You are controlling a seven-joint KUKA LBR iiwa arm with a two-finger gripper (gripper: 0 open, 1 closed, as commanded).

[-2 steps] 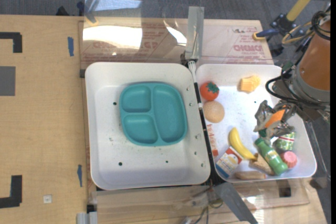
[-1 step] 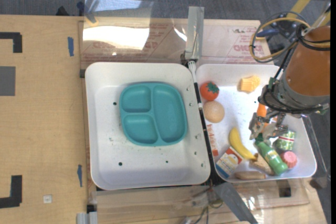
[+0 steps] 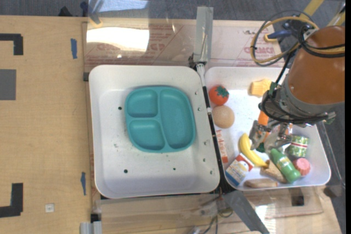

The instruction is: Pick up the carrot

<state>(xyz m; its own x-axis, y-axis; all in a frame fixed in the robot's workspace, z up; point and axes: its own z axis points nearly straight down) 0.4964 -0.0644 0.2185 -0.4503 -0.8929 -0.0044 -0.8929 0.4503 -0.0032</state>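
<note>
My gripper (image 3: 270, 137) hangs low over the middle of the right bin (image 3: 323, 172), under the grey wrist and orange band. A small orange piece, which looks like the carrot (image 3: 263, 118), peeks out at the wrist's left edge just above the gripper. The arm hides most of it. I cannot tell whether the gripper touches it. A yellow banana (image 3: 249, 152) lies just left of the gripper and a green bottle (image 3: 285, 166) just below it.
The right bin also holds a red tomato (image 3: 219, 95), a tan round item (image 3: 223, 117), a yellow block (image 3: 260, 86), a small carton (image 3: 237, 169), a striped can (image 3: 299, 146) and a pink item (image 3: 303, 166). In the left bin (image 3: 104, 134) sits a teal divided plate (image 3: 160, 118).
</note>
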